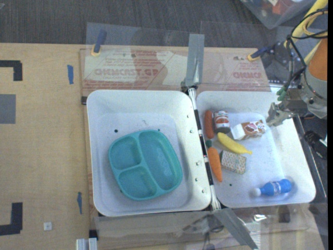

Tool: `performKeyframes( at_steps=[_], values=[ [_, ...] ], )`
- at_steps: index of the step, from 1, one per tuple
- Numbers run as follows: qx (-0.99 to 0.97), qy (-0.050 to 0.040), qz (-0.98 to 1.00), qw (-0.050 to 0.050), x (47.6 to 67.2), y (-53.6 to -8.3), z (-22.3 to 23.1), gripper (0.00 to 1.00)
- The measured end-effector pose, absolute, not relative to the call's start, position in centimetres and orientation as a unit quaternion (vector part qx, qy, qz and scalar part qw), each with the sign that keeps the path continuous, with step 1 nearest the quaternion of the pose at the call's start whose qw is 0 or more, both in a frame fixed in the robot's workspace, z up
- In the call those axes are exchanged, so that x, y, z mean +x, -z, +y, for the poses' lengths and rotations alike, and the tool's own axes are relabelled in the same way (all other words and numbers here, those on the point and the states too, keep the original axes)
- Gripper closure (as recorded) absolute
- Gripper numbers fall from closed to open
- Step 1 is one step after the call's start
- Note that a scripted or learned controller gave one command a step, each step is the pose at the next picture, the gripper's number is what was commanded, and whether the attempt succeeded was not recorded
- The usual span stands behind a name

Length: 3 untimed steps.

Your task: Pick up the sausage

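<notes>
while the gripper hovers, grip unreadable: sausage well apart, against the right bin's left wall

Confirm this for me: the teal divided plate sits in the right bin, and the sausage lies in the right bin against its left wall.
Not quite. The camera view shows the teal divided plate in the left bin, not the right one. The rest holds: the sausage lies in the right bin, against its left wall.

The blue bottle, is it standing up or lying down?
Lying down. The blue bottle rests on its side on the right bin floor, white cap pointing left.
</notes>
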State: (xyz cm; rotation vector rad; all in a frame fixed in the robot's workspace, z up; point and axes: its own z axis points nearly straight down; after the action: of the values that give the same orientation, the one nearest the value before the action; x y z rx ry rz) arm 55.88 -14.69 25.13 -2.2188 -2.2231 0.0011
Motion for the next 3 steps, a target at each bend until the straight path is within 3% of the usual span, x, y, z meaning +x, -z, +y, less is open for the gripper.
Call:
performKeyframes(
  at_steps=[1, 2, 3],
  values=[
    [-0.821, -0.0015, -0.571, 0.002, 54.5, -14.6, -10.0, 1.00],
    [-0.863, -0.0007, -0.504, 0.000, 53.8, -18.3, -3.9, 1.00],
    [-0.815, -0.0003, -0.580, -0.001, 57.3, -21.0, -3.7, 1.00]
  ],
)
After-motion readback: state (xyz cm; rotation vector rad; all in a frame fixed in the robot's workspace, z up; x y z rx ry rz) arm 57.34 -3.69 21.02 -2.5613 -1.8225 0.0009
